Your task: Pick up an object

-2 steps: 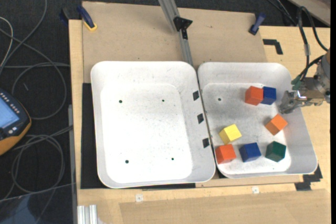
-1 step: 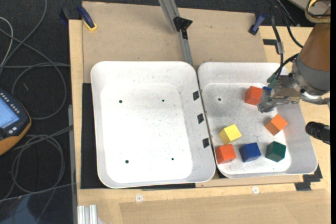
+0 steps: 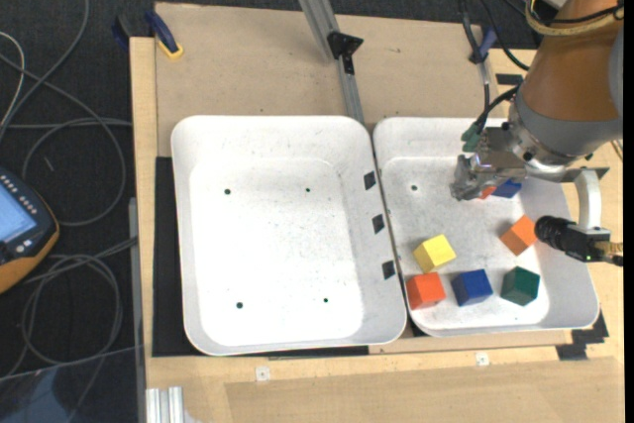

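Tool [image 3: 474, 181] sits low in the right bin [image 3: 565, 317], over its far half, and you cannot tell from this angle how its jaws stand. Nearest you, along the bin's front edge, lie a red block [image 3: 426, 289], a blue block [image 3: 473, 286] and a green block [image 3: 520, 285]; just behind them are a yellow block [image 3: 434, 253] and an orange block [image 3: 517, 236]. Something red and blue [image 3: 500, 189] peeks out right beside the tool. You appear to be at the descent-and-grasp step. Next, confirm the jaws straddle that piece before closing, then lift straight up. The left bin [image 3: 198, 213] lies beyond reach for now.
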Robot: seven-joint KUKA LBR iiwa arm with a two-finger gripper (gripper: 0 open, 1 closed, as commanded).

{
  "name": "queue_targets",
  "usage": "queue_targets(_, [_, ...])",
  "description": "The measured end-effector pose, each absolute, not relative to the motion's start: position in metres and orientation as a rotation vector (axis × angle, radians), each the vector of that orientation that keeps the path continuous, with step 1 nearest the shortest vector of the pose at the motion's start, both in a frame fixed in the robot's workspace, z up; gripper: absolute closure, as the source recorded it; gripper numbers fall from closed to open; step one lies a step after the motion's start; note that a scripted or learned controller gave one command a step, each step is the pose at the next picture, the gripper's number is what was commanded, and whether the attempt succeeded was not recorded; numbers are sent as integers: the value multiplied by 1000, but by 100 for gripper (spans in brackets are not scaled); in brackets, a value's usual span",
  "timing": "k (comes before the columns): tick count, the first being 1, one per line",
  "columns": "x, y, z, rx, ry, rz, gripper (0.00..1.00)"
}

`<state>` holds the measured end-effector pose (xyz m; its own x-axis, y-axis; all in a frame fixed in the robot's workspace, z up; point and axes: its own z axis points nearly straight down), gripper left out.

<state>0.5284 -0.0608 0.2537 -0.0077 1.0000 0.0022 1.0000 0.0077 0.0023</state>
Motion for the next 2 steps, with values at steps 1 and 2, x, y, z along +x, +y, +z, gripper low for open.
queue_targets(1, [546,-7,242,2214,2230,3,100])
queue_targets(2, [561,51,233,2214,2230,4,100])
